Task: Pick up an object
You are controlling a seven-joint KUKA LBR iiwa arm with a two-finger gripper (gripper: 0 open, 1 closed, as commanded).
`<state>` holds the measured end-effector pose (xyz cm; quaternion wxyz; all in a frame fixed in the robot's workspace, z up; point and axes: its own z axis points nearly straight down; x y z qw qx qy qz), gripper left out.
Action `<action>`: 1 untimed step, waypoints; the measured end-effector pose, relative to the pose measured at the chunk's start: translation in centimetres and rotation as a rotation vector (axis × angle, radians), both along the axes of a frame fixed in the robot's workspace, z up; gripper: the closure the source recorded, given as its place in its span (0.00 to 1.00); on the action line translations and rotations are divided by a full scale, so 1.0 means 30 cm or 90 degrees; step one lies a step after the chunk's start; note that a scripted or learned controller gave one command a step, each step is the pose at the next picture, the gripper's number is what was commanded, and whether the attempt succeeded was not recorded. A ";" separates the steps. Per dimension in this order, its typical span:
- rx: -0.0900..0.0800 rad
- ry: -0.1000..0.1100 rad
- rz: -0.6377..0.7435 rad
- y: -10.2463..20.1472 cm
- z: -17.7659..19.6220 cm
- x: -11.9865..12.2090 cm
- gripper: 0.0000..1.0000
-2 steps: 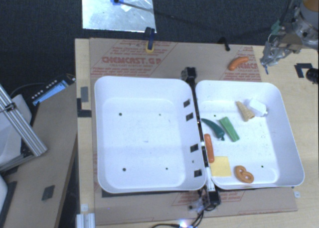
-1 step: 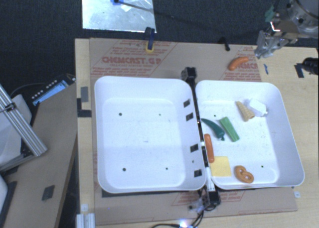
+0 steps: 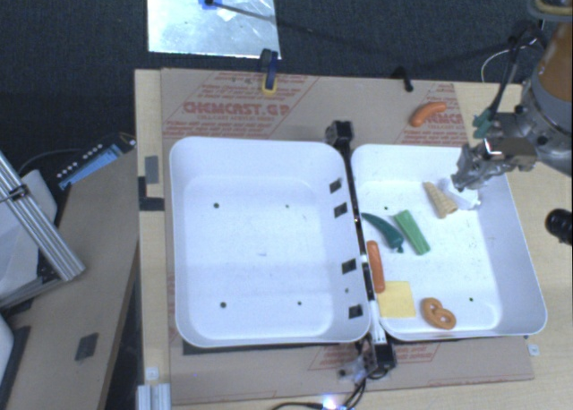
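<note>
We see the gripper [image 3: 469, 186] over the right bin's [image 3: 515, 247] far edge, beside a beige cone [image 3: 439, 199]; jaw state unclear. Left bin [image 3: 188, 220] offers open room.

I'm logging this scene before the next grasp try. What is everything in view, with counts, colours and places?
Bins: two, white, side by side on the bench.
Cone-shaped toy: one, tan, right bin, beside the end effector.
Green block: one, right bin centre.
Curved pod: one, dark green, left of the block.
Sausage: one, orange-red, at the divider.
Square: one, yellow, right bin front.
Pretzel: one, orange-brown, right bin front.
Sausage toy: one, orange, on cardboard behind the bins.
End effector: one, grey, over the right bin's far right.
</note>
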<state>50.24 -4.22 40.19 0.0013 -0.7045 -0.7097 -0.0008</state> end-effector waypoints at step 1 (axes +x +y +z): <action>-0.002 0.002 -0.005 -0.075 -0.231 0.064 1.00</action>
